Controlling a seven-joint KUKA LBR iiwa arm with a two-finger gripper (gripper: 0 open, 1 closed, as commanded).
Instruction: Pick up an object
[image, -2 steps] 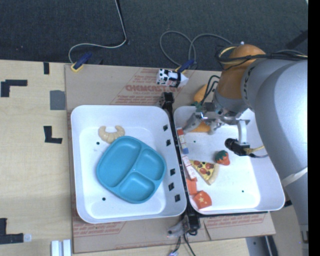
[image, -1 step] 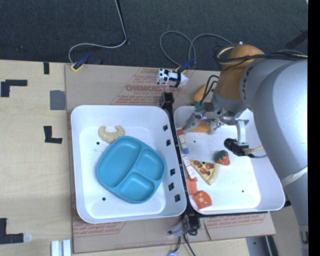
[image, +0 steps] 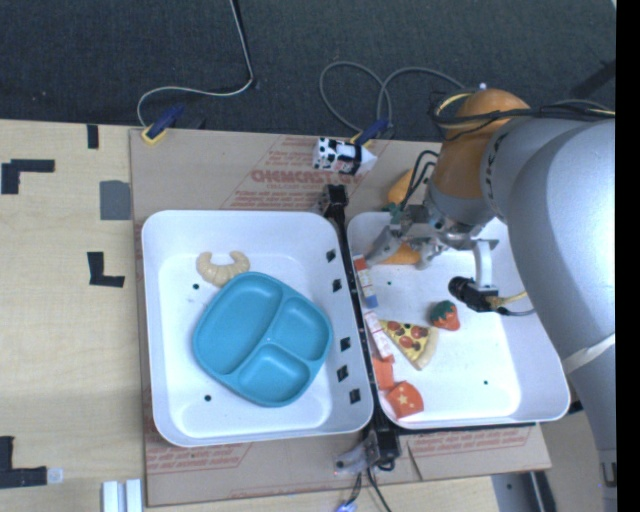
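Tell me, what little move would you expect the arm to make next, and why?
Probably a short drop straight down onto the orange piece at the back of the right bin. The gripper hangs just over that piece, so it is the nearest thing to grab. The pizza slice and strawberry lie further toward the front. Whether anything is gripped yet is unclear.

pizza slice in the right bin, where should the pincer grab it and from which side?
Probably straight from above, closing across the narrow pointed half of the pizza slice. It lies flat on the right bin's floor, so there is no upright edge to grip. A red toy sits close beside its wide end, so keep clear of that.
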